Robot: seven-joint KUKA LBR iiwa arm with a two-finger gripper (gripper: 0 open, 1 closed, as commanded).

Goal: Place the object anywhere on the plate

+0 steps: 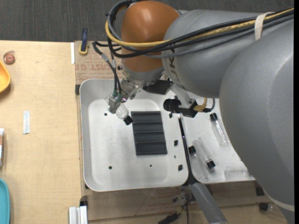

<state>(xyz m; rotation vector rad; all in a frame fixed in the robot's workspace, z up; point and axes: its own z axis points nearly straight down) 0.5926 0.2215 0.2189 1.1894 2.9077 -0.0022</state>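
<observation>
Clear vial (122, 114) lies slanted, black cap lower-right, at the gripper (116, 104); grip state perhaps unclear.

Grey arm (243, 64) comes in from the right, its big link covering the upper right and right side. Orange band (147, 31) sits far-centre, a rounded dome above the wrist. Yellow and black cables (140, 42) loop around the band and run right along the arm, taped near the far right. Wrist (140, 80) points down and left, tilted. Gripper (119, 107) sits left of centre, low and angled toward the near left; its tip is small and blurred, so the finger state is unclear. A black fitting (172, 105) sticks out on the wrist's right side.
</observation>
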